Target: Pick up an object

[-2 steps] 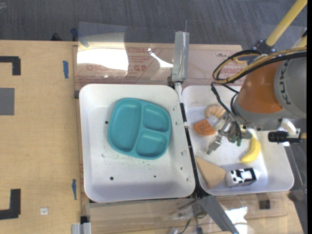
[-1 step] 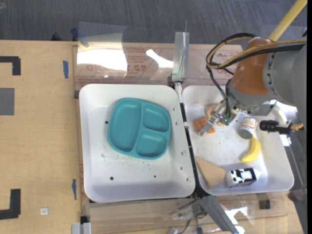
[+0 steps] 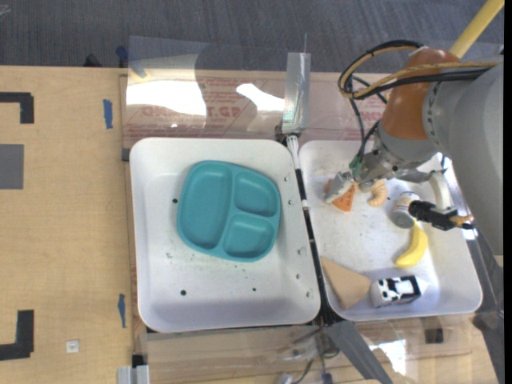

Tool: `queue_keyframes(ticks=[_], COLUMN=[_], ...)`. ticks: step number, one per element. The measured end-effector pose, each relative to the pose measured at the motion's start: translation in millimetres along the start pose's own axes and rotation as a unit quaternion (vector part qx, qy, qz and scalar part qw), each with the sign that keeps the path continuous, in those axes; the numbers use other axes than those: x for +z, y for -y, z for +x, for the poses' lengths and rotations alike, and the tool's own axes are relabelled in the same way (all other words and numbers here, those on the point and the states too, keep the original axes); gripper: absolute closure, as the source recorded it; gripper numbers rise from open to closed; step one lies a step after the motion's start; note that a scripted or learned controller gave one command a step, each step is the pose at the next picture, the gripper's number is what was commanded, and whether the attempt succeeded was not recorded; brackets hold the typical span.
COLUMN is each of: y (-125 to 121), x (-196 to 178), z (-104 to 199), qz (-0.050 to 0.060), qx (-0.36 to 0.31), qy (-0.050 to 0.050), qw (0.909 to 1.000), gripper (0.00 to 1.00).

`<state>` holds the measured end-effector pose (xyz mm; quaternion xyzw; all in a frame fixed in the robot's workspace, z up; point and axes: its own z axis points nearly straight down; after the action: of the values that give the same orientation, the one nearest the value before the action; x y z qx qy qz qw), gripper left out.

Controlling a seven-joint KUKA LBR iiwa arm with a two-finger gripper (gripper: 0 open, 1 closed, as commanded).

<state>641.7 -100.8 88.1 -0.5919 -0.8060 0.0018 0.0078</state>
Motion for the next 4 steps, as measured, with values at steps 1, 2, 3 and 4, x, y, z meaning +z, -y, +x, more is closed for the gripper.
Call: queue_keyframes(ticks=[1, 2, 3, 4], y=[-13.0, -14.2, -45.7, -55.5], x=[0.7, -11.8, -99.3, -110.0], z=[-0.1, -1.1, 62.8, 115.7], qz=[-0.007, -0.009, -0.010, -0.008], qx=[0.182, 0.181, 0.313, 0.505], qy=[0.004, 0.006, 0.003, 0.001], qw=[0.9833, 0.9835, 0.9497, 0.8630], gripper=[0.00, 1.00, 1.00, 1.00])
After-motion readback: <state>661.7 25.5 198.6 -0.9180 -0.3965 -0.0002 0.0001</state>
